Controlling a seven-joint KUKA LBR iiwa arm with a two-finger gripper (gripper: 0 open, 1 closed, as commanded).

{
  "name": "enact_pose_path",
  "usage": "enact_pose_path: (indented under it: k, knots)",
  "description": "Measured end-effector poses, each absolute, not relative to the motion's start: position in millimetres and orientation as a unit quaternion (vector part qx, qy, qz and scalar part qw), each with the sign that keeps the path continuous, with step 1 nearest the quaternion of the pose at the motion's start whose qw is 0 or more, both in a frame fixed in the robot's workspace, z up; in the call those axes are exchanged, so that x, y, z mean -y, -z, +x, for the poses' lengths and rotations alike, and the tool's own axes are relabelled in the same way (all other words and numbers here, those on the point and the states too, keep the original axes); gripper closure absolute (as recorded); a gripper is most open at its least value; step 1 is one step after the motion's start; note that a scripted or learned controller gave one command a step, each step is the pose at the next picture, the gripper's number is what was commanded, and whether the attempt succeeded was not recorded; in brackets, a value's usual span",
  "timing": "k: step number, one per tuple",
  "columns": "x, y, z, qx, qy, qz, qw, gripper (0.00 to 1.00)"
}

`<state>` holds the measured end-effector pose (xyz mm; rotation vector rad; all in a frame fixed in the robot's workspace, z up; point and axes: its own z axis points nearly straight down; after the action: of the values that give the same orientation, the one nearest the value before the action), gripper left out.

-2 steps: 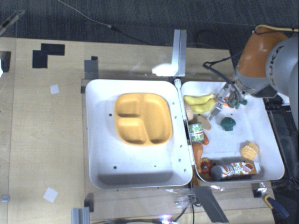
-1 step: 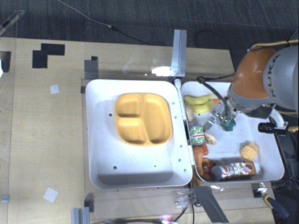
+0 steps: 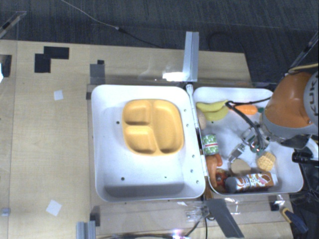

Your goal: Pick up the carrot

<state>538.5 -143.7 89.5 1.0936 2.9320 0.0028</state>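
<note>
**Gripper low in the right bin, carrot at the bin's top edge**

We see the arm coming in from the right of the frame, orange band over the right bin. The gripper sits low in the middle of that bin, just above a tan flat piece. We can't tell whether its fingers are open or closed: the metal parts are too small and cluttered to read. We see nothing held between them.

The carrot lies near the top edge of the right bin, upper right of the frame, partly behind a black cable and close to the arm's orange band. Just left of it is a banana, nearly touching it. The carrot is well apart from the gripper.

Other items in the right bin: a green-labelled can by the left wall, a red item below it, a bottle lying along the bottom edge, and a yellow corn piece right of the gripper.

The left bin holds a yellow divided plate in the centre of the frame. Both bins rest on a light wooden bench.
</note>
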Motion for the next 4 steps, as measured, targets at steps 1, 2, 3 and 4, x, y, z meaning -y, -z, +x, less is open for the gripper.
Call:
enact_pose_path:
  k: [1, 2, 3, 4]
  knots:
    - [203.6, -88.5, 581.0, -0.919, -0.0005, 0.395, 0.007, 0.00]
    - [138.3, -88.4, 607.1, -0.915, -0.0029, 0.405, 0.006, 0.00]
    - [152.8, -89.3, 540.9, -0.871, -0.0027, 0.491, 0.006, 0.00]
    - [197.3, -87.8, 590.9, -0.826, -0.0015, 0.563, 0.005, 0.00]
